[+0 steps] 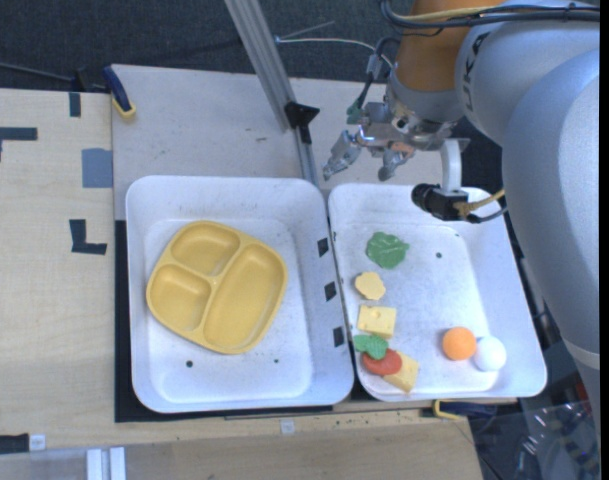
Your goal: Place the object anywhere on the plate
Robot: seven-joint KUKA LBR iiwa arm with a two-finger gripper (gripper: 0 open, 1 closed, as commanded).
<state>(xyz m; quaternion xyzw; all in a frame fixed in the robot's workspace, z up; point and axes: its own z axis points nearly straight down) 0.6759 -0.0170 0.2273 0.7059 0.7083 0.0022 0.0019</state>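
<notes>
Claw open, empty — above right bin's back rim.
Risk: crowded toy food — grasp may slip, missing yellow divided plastic plate.

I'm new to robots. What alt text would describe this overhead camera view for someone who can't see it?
A grey robot arm's gripper hovers open above the far edge of the right white bin, which holds small toy foods: a green leafy piece, yellow pieces, an orange ball and a white egg. The left bin holds a yellow divided plate.
</notes>
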